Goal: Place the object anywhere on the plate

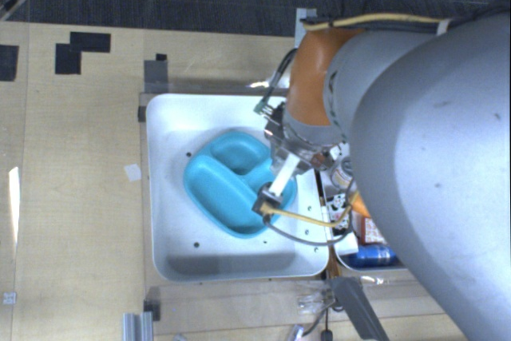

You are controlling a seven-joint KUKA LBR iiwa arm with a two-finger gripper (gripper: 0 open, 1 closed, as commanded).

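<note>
1. The two-finger gripper hangs over the lower right rim of the plate, near the frame's centre; how far it is open cannot be told, nor anything held.
2. The blue, divided plastic plate lies tilted in the left shallow white bin.
3. A blue bottle-like object and an orange-and-red packet lie in the right bin, lower right of the frame, partly under the grey arm.

Arm blocks most of the right bin; only a sliver of its left rim is visible. Contents half-hidden: a blue item, something red-and-white, a bit of orange; can't identify any. Gripper over the blue plate: fingertips too small and dark to read. Plate's right edge is covered by the wrist. Arm is cut off at the right and bottom edges.
</note>
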